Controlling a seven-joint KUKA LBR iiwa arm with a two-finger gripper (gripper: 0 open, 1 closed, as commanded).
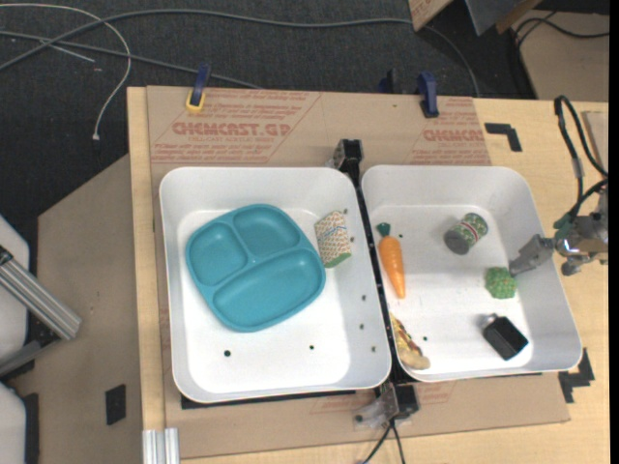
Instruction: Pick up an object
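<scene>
My gripper [535,252] hangs at the three o'clock edge of the right bin [455,184]; I cannot tell how its tips are set. Just at its seven o'clock lies the green broccoli [500,282], with nothing in my grasp. The can [466,233] sits at its nine o'clock, the carrot [392,265] farther that way, the black block [505,336] at six. The blue plate [255,265] and paper cup [333,237] lie in the left bin [280,365].

Arm [592,245] cut off at right edge.
</scene>
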